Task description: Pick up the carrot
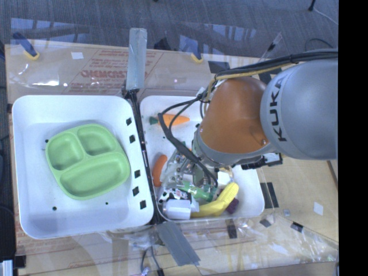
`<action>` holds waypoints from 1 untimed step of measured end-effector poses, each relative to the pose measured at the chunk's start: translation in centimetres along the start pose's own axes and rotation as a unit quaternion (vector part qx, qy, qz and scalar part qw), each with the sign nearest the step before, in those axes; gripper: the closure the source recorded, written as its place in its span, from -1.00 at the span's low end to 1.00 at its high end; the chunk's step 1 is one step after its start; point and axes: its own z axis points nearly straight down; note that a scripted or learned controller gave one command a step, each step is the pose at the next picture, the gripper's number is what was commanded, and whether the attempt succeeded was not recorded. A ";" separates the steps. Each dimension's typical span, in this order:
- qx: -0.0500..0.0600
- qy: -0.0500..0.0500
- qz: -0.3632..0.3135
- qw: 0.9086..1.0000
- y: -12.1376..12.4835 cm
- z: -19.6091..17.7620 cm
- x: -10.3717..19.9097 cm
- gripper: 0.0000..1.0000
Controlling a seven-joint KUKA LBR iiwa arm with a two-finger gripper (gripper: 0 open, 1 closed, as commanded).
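Orange carrot at right bin's far end, apart from pincer; pincer state unclear.

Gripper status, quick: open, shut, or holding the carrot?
Gripper: cannot be told; it is low in the right bin, beside the carrot.

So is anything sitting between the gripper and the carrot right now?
Nothing visible lies between them. The carrot sits alone at the far end of the right bin, while the gripper is down among the banana and other items.
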 end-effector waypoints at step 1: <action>0.001 -0.003 -0.165 0.986 -3.8 -4.1 -0.8 1.00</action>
